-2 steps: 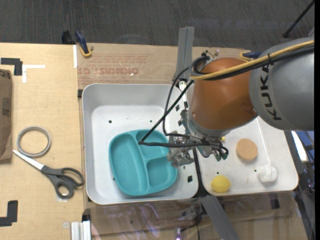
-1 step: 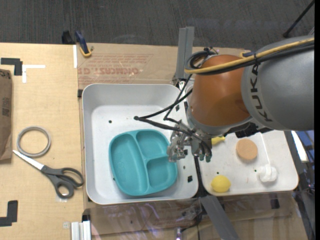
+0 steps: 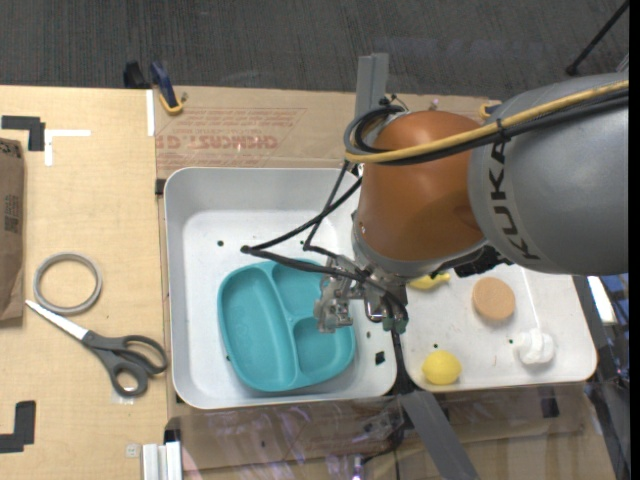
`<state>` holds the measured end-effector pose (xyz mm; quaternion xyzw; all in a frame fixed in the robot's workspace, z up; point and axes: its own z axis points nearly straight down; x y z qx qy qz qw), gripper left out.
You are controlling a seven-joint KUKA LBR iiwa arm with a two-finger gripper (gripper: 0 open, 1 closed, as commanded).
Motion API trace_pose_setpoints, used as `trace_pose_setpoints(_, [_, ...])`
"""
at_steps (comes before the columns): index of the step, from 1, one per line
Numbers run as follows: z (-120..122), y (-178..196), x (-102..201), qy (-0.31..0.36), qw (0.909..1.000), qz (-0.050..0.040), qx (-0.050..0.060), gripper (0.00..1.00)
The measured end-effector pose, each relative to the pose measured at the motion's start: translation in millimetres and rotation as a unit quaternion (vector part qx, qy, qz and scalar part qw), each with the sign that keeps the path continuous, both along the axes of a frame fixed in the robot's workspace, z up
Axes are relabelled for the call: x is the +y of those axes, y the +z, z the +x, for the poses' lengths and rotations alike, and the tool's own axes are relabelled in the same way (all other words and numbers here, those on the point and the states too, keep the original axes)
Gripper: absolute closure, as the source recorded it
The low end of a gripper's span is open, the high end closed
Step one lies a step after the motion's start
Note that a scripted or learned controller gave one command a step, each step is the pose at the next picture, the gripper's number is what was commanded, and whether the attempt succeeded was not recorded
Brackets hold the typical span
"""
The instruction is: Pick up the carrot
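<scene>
One end effector (image 3: 338, 313) hovers over the teal tray (image 3: 262, 333).

The teal divided tray (image 3: 275, 333) takes much of the left bin (image 3: 190, 268); bare floor is along its back wall.

Dark grey carpet floor (image 3: 250, 18) running across the frame's top. Tan bench top (image 3: 80, 218) lying at left; brown cardboard sheet (image 3: 250, 138) sitting upper centre. Even light falling.
</scene>
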<state>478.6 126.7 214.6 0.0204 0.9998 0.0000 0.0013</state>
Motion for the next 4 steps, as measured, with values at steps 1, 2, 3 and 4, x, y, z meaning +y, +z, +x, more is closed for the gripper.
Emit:
trace_pose_setpoints(1, [-1,-77,-26,-0.235,0.9719,-0.0008,0.002,1.0])
trace_pose_setpoints(2, [-1,-69,-27,-0.235,0.9719,-0.0013,0.002,1.0])
trace_pose_setpoints(3, [0,-60,-28,-0.235,0.9719,-0.0017,0.002,1.0])
trace_pose_setpoints(4, [1,-52,-29,-0.236,0.9718,-0.002,0.002,1.0])
